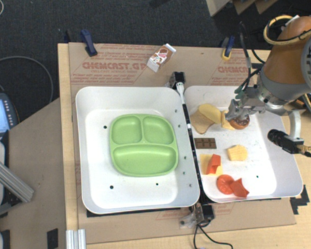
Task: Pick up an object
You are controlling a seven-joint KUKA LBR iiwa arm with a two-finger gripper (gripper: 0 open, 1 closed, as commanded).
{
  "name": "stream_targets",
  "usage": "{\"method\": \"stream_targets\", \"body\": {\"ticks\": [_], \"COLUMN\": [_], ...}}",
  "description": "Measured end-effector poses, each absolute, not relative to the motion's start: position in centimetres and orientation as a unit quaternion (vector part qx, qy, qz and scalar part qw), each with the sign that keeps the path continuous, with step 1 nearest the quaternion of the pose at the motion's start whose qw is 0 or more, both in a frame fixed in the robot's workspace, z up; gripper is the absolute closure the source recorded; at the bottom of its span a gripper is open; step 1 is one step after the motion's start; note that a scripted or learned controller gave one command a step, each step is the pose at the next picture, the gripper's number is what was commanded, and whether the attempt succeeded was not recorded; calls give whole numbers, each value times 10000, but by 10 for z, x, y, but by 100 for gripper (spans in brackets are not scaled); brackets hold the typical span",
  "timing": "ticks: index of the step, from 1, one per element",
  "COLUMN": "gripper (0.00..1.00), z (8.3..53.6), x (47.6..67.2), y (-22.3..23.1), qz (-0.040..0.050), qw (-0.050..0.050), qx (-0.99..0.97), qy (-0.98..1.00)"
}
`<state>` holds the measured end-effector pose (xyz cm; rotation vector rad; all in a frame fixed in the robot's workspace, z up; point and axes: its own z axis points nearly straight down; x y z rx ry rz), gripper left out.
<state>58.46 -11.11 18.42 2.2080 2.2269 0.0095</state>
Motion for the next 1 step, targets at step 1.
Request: {"method": "stream_targets", "body": {"ticks": [1], "gripper": [100], "z": [185], "x": [542], "y": [-46], "qz": [-8], "qw": [-28], "qx": [7057], "qy": [7085]}}
